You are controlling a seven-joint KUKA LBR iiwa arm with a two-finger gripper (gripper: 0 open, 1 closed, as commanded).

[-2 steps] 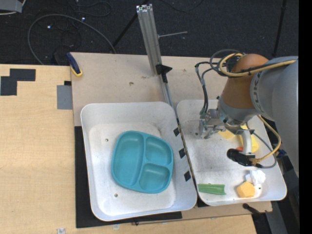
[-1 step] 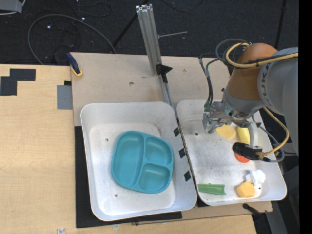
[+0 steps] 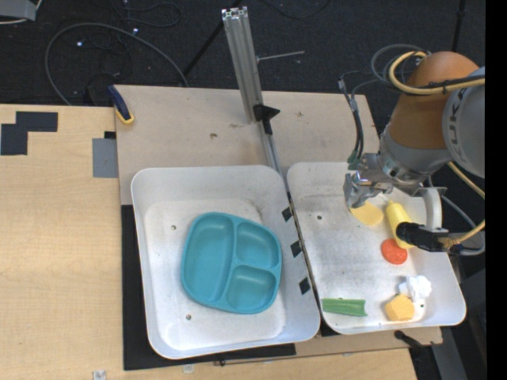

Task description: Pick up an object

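My end effector [image 3: 363, 190] sits low over the upper part of the right bin [image 3: 333, 291], near its far rim and directly above a pale yellow object [image 3: 367, 214]; I cannot tell how its fingers stand, and nothing is seen between them. Along that bin's right side lie a yellow cylinder [image 3: 396, 214], an orange ball [image 3: 394, 251], a white piece [image 3: 417, 286] and a yellow block [image 3: 401, 309], with a green piece [image 3: 344, 307] near the front rim, leaving the bin's left-centre floor open. The left bin [image 3: 158, 204] holds 1 teal divided plate [image 3: 231, 263] with bare margin on all 4 sides; no legible writing noted.
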